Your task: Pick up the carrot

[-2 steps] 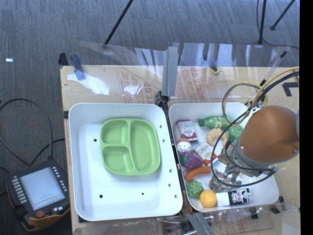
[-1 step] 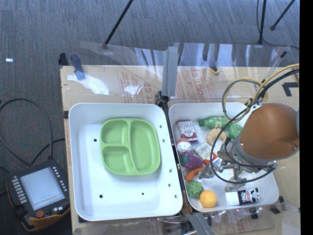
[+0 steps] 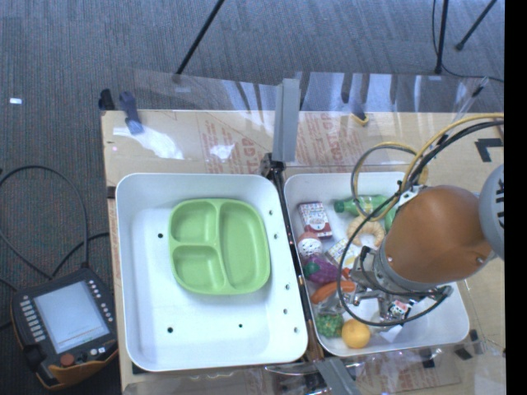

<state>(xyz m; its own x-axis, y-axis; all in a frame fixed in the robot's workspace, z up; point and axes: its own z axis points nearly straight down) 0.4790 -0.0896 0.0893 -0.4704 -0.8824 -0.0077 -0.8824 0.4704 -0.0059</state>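
The carrot point(image 3: 324, 292) is a small orange piece lying in the right bin point(image 3: 458, 319), among other toy food near the bin's left side. The arm's orange band covers the middle of that bin, and the gripper point(image 3: 362, 288) hangs below it, just right of the carrot. Its fingers are hidden among cables and clutter, so what lies between them is not visible.
The left bin point(image 3: 140, 303) holds a green three-compartment plate point(image 3: 220, 245). Around the carrot lie a green broccoli piece point(image 3: 329, 325), an orange ball point(image 3: 356, 334), a red-and-white packet point(image 3: 315, 218), a green bottle point(image 3: 360, 205) and a purple item point(image 3: 321, 268). Cables loop over the right bin.
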